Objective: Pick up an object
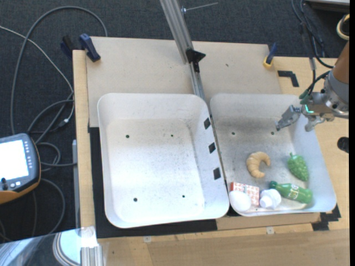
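Hovering over the right bin (310,143) near its far right side, the gripper (297,118) has its fingers spread and nothing between them. The croissant (258,164), grapes (298,167) and green bottle (291,192) lie nearer, crowded; a descent might nudge one against the wall. The left bin (111,148) sits on a tan bench (138,65) over dark carpet.

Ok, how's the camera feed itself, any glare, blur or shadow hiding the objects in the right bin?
Camera view: even, soft lighting with no hard shadows; the white bins look bright but not blown out. The croissant, green grapes and green bottle in the right bin read clearly. The gripper at the right edge is slightly soft, so its fingers are hard to judge.
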Action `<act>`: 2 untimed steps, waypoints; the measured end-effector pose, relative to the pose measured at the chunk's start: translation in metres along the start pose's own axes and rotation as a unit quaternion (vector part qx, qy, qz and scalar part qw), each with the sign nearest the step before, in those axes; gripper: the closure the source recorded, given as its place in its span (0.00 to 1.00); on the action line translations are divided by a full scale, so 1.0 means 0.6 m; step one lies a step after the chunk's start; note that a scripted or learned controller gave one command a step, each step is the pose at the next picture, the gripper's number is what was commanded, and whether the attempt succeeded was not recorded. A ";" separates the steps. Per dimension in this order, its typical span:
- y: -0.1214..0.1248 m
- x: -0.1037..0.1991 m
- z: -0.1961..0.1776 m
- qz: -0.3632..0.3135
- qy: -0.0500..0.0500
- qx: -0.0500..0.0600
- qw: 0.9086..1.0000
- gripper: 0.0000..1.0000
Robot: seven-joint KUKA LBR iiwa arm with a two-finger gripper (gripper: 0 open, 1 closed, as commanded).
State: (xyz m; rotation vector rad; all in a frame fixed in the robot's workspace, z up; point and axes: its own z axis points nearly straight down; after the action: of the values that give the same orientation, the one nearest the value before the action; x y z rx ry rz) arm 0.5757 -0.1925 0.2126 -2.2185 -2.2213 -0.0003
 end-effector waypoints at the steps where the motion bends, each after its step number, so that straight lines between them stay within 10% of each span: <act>1: -0.008 -0.003 0.073 0.001 0.000 0.002 1.000 0.00; 2: -0.003 0.009 0.173 0.000 0.001 0.003 1.000 0.00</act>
State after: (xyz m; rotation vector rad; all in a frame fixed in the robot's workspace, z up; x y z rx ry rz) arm 0.5738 -0.1871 0.1087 -2.2138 -2.2176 0.0048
